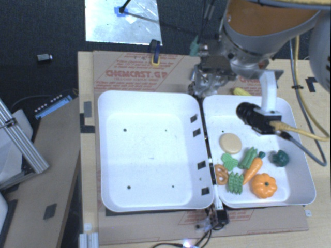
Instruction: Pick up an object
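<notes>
The gripper is seen at the far edge of the counter, over the seam between the two bins, at the far-left corner of the right bin. Whether the jaws are spread or pressed together cannot be told; nothing is seen pinched.

The toys are clustered toward the near edge of the right bin: a tan disc, a pretzel, green beans, a carrot, a pumpkin and a dark green piece. A yellow piece lies at the far rim.

The cluster lies well apart from the jaws, toward the near edge. The disc is judged nearest. The carrot's long axis runs diagonally, near-left to far-right.
</notes>
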Available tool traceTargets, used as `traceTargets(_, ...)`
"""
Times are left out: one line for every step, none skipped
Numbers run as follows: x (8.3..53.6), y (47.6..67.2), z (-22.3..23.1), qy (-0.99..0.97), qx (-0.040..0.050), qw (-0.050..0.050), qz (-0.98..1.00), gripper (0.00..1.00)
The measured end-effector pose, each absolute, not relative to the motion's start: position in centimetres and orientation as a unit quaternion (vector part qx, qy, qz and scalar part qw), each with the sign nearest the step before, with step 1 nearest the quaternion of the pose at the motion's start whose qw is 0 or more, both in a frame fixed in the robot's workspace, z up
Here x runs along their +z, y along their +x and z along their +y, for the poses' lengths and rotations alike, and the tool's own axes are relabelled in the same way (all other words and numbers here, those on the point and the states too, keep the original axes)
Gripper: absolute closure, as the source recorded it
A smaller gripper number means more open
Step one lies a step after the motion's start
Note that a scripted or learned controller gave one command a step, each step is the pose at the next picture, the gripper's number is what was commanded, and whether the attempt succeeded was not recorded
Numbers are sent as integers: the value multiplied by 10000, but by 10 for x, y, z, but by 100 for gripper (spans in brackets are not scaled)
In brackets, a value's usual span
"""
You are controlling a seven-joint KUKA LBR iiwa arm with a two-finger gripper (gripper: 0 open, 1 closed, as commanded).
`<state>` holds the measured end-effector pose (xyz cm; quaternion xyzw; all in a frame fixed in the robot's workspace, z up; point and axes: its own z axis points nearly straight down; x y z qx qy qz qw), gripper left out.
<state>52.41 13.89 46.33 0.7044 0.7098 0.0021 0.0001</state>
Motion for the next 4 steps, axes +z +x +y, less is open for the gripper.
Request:
traceTargets(450, 485, 166, 7046, 6, -7, 7096, 100)
traceTargets(470, 487, 181, 7051, 18, 4, 7091, 100)
traceTargets(488, 487, 195, 7050, 18, 4, 7092, 100)
traceTargets(538, 511, 179, 7072, 33, 16, 7070, 100)
